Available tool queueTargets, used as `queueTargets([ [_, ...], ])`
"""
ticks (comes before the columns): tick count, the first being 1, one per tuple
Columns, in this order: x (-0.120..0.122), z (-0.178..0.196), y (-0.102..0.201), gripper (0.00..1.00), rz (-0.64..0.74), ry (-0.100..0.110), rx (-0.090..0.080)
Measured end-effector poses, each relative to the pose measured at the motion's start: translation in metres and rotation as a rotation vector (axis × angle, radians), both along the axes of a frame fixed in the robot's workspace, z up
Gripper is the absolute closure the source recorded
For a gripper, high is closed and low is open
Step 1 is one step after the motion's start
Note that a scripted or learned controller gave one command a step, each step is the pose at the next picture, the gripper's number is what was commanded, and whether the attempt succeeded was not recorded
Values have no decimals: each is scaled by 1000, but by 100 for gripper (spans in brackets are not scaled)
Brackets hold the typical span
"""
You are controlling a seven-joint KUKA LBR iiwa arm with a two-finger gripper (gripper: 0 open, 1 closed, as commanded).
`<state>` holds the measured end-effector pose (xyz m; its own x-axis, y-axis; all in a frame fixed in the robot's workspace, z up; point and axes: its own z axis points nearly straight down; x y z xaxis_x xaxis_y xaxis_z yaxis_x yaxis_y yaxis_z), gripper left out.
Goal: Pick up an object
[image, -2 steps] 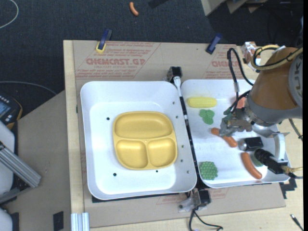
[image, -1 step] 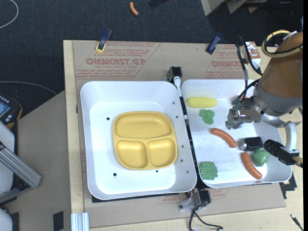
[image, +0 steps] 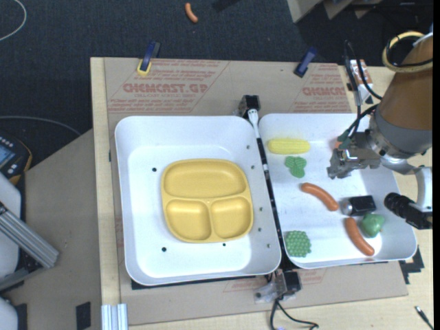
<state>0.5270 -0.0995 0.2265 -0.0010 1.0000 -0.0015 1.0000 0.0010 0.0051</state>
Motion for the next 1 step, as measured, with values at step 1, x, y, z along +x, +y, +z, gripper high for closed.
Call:
queueTargets([
  [1, -3, -11, 57, 100, 4, 8, 4],
])
